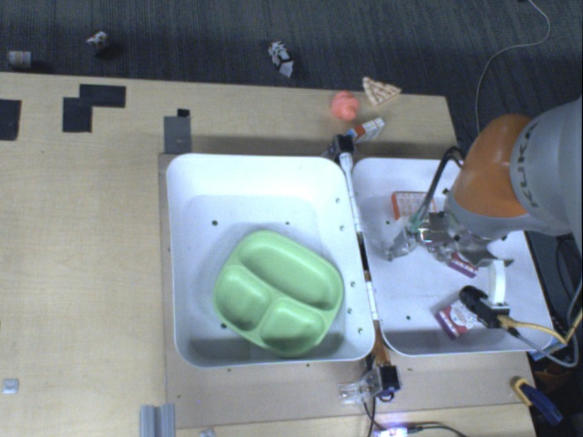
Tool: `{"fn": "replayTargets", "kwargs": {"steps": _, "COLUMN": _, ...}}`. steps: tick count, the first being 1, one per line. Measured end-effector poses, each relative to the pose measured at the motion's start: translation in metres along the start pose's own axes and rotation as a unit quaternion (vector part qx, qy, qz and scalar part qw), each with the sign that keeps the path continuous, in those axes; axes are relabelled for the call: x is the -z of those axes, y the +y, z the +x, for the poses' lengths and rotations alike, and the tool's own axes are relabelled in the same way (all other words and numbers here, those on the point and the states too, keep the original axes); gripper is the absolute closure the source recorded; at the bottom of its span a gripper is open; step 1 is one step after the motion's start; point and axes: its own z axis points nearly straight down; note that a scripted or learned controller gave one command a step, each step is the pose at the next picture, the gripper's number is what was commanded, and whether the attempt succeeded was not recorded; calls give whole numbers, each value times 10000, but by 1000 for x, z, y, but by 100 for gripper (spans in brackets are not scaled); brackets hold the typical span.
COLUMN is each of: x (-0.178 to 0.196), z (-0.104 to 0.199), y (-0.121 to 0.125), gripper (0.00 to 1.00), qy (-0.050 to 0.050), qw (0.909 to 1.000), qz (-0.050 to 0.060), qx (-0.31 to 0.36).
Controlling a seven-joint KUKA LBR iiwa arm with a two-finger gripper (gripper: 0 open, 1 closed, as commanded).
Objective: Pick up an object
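My gripper (402, 243) hangs low over the left part of the right bin (401, 328), with the grey and orange arm coming in from the right. Just behind it, a small orange and white card (406, 203) lies on the bin floor. A small red and white packet (453, 320) rests near the bin's front edge. A pinkish flat item (462, 263) peeks out from under the wrist, mostly hidden. I see nothing between the fingers. The left bin (196, 198) holds a green divided plate (278, 289), lying tilted at its front.
On the bench behind the bins lie a pink ball (344, 106), a toy pizza slice (381, 91) and a small tube (365, 131). The ridge between the two bins (357, 235) runs just left of my gripper.
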Motion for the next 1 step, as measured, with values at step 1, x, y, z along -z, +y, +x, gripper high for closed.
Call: {"fn": "replayTargets", "kwargs": {"steps": 1, "x": -1, "z": 17, "y": 50, "gripper": 0, "qy": 12, "qw": 10000, "qz": 3, "qx": 19}}
